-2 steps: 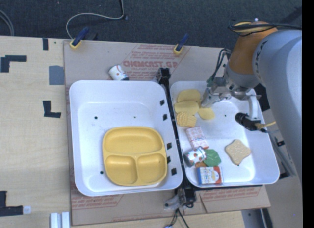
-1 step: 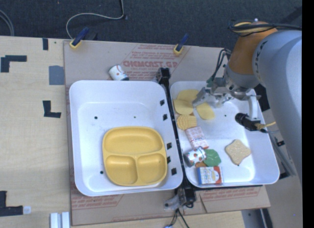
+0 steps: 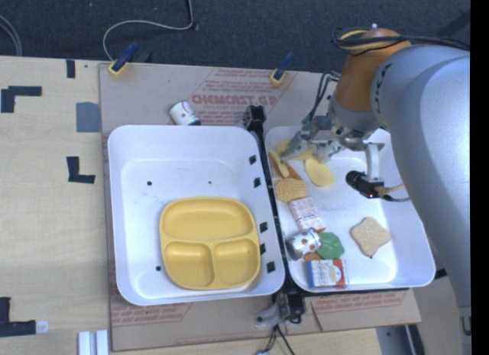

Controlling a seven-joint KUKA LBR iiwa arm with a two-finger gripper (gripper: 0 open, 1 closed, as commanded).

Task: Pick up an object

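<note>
My gripper (image 3: 316, 142) hangs low over the far end of the right bin (image 3: 409, 227), just above a yellow oval piece (image 3: 319, 172) and some pale yellow sticks (image 3: 278, 160). Nothing shows as held. Nearer in that bin lie a round tan cracker (image 3: 291, 189), a pink and white packet (image 3: 304, 210), a small can (image 3: 304, 243) beside a green piece (image 3: 331, 245), a slice of toast (image 3: 370, 237) and a small printed carton (image 3: 327, 272).
The left bin (image 3: 134, 162) holds a yellow divided plate (image 3: 208, 241). A small white cup (image 3: 183, 114) lies on the cardboard behind the bins. Clamps (image 3: 122, 59) hold the cardboard's far edge. The arm's bulky grey body (image 3: 435, 132) covers the right side.
</note>
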